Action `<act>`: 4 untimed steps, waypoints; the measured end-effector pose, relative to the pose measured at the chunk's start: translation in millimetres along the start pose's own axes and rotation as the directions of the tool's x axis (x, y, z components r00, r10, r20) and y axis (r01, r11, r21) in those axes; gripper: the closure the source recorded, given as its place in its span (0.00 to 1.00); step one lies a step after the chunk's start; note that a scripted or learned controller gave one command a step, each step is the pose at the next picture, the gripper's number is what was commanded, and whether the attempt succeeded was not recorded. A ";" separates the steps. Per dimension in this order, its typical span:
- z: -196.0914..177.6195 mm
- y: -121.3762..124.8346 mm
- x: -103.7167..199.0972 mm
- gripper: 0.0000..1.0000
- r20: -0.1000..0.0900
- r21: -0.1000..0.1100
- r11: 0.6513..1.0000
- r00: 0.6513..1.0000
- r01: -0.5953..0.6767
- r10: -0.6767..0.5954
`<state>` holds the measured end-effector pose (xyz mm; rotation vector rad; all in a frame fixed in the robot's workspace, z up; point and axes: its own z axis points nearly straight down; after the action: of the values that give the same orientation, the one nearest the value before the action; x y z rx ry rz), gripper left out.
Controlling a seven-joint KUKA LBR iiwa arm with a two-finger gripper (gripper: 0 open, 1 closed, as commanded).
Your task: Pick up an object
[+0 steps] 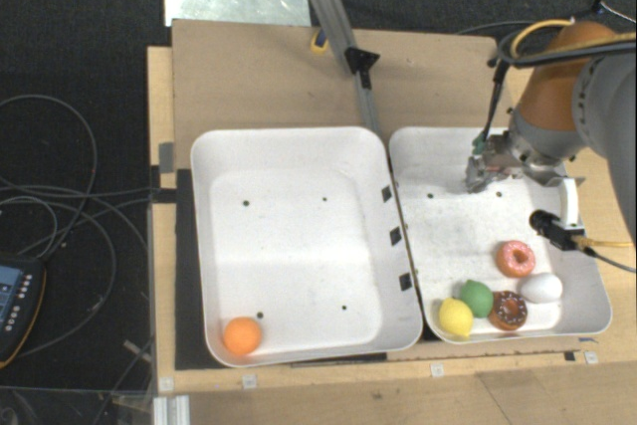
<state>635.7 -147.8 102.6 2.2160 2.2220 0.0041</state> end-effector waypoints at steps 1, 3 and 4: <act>-65.3 2.7 -1.8 1.00 0.001 -0.004 1.000 1.000 0.001 -0.001; -178.2 -0.7 -9.4 1.00 0.002 -0.004 1.000 1.000 0.002 -0.002; -180.0 -2.6 37.0 1.00 -0.002 0.002 1.000 1.000 0.007 -0.007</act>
<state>632.2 -110.6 282.5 2.2103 2.2316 0.0037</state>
